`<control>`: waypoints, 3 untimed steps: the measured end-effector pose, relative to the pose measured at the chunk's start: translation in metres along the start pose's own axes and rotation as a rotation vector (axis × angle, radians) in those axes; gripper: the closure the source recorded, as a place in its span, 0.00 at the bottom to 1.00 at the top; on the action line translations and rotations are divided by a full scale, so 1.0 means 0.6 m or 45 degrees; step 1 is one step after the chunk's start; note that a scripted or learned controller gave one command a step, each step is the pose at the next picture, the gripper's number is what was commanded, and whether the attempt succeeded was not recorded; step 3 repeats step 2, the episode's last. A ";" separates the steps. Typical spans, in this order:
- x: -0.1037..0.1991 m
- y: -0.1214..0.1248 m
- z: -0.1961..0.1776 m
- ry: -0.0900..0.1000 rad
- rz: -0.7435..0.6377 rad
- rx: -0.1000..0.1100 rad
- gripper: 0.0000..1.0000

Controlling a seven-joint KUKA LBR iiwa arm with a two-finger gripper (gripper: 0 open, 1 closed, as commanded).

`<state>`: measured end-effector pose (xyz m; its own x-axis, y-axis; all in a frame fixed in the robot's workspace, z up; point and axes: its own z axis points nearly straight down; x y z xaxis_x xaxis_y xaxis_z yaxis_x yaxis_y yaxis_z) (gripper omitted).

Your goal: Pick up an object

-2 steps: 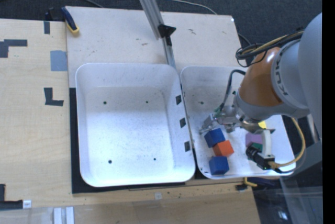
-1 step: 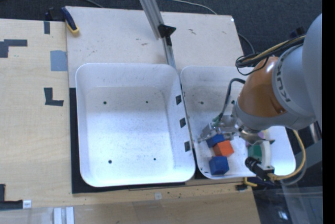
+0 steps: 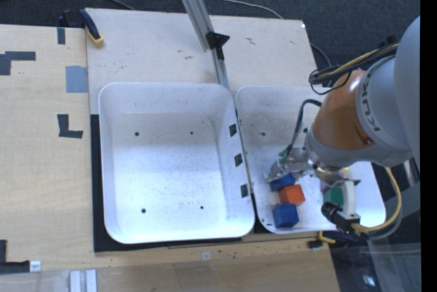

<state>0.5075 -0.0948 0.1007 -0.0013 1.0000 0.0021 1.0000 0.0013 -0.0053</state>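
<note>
The jaws (image 3: 285, 171), their spread impossible to tell, sit low in the right bin (image 3: 263, 113) over a blue block (image 3: 280, 183), beside an orange block (image 3: 293, 194), another blue block (image 3: 285, 215) nearest, suggesting grasping underway, lifting next.

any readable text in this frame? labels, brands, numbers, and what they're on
None readable.
Arm: dark lettering on the grey casing, too small and cut off to read.
Grey tape pieces on the bench: blank, no print.
Black marks on the bin divider: plain squares, no characters.
Blue block, orange block, green block: no markings seen.
</note>
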 end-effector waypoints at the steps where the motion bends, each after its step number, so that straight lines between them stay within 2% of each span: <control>1: 0.168 0.101 -0.159 0.001 -0.014 -0.017 1.00; 2: 0.267 0.070 -0.279 0.002 -0.010 -0.012 1.00; 3: 0.267 0.070 -0.279 0.002 -0.010 -0.012 1.00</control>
